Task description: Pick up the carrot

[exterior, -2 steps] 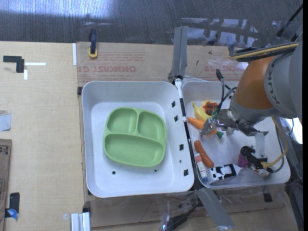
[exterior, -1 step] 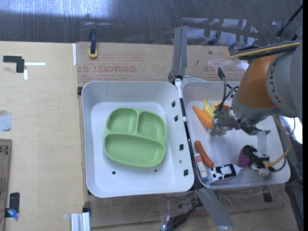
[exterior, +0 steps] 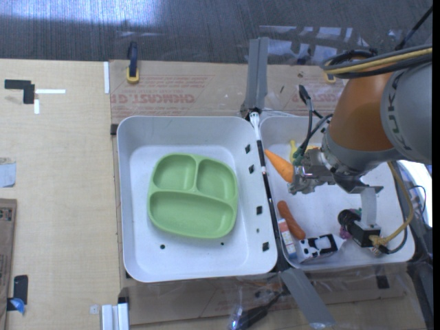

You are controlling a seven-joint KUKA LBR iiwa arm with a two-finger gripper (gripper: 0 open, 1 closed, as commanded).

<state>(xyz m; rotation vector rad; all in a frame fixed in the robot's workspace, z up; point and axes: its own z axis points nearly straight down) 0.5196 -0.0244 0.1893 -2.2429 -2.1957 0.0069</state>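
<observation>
The orange carrot (exterior: pixel 278 163) lies in the right bin (exterior: pixel 385 256), close to that bin's left wall and pointing up-left. My gripper (exterior: pixel 303 179) hangs just to the right of the carrot's thick end, under the orange wrist band. The carrot's near end meets the gripper's metal body; whether they touch I cannot tell.
A green divided plate (exterior: pixel 194 196) sits in the left bin (exterior: pixel 130 205). In the right bin a red-orange sausage-like piece (exterior: pixel 289 219) lies below the carrot, a black-and-white item (exterior: pixel 317 246) rests near the front edge, and a small yellow thing (exterior: pixel 294 147) pokes out behind the gripper.
</observation>
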